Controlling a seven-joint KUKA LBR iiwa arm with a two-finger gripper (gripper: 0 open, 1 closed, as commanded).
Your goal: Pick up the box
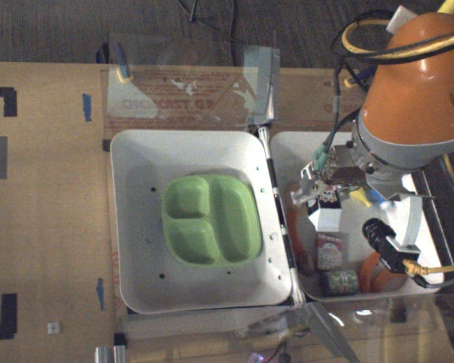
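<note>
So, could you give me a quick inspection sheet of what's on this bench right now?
Surface: white left bin and right bin on a brown bench.
Job's things: white box and red box, right bin.
Clutter: green divided plate, left bin; green can, orange item, right bin.
Grippers: end effector by the white box.
Cables: black cables on the floor.
Surroundings: blue tape.

Orange band (418,82), grey wrist ring (399,154), yellow cable (393,48) looped across, silvery metal tool (318,184).
</note>
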